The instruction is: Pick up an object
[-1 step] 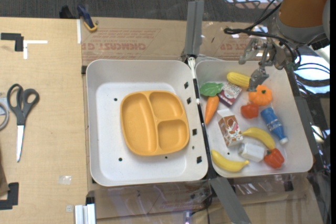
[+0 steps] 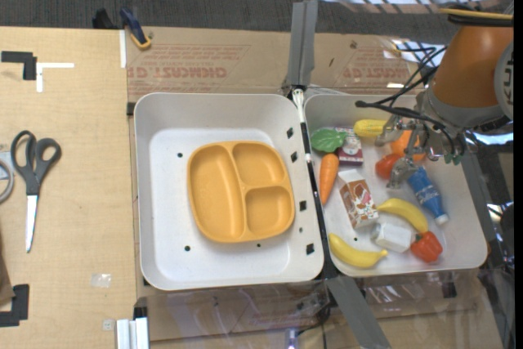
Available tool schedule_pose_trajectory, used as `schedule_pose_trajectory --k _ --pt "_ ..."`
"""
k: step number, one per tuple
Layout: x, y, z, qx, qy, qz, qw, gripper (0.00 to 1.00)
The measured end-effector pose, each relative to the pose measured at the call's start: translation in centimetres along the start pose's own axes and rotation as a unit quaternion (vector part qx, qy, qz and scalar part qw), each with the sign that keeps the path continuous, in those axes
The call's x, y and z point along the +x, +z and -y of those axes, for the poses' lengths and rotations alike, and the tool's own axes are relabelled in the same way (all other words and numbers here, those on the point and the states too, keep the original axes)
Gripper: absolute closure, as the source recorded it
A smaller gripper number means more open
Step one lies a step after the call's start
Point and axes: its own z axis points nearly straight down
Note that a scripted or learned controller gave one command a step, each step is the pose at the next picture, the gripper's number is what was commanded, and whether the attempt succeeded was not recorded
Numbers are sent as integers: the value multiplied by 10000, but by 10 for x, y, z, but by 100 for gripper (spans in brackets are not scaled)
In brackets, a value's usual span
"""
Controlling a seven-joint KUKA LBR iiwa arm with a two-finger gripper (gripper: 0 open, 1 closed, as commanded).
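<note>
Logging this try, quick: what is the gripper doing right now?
Gripper: low over the right bin, by the orange toy; open or closed cannot be told.

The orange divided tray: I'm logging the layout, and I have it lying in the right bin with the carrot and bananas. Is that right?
Not quite. The camera view shows the orange divided tray in the left bin, by itself. The carrot and the bananas do lie in the right bin, as you noted.
</note>
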Motion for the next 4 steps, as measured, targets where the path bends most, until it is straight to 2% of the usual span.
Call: schedule_pose_trajectory --k 1,2,3,4 --pt "-2 -10 -1 6 -24 24 10000 100" --pt "-25 -134 -51 -5 -214 6 9998 100" --pt "-26 -144 -52 -1 -221 26 9998 100" --pt "-39 -188 -102 -4 779 2 9970 100"
